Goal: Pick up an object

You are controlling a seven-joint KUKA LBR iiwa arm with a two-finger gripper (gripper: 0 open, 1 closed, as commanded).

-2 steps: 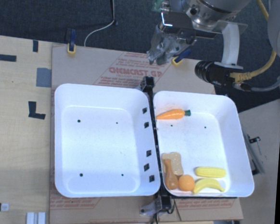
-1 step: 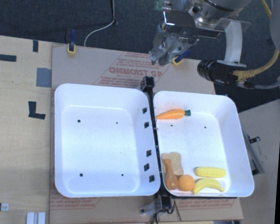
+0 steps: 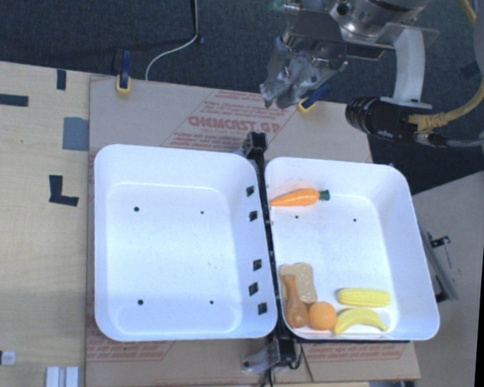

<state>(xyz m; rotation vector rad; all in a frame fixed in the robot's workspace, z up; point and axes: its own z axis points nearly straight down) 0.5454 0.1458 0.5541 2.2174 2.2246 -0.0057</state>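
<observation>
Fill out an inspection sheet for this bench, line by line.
Surface: cardboard sheet under two white bins, left bin and right bin.
Job's things: carrot, corn cob, banana, orange and a tan piece, all in the right bin.
Clutter: nothing seen.
Grippers: gripper raised beyond the bins, holding nothing.
Cables: white cable at the far edge.
Surroundings: dark tape marks on the bench.
</observation>
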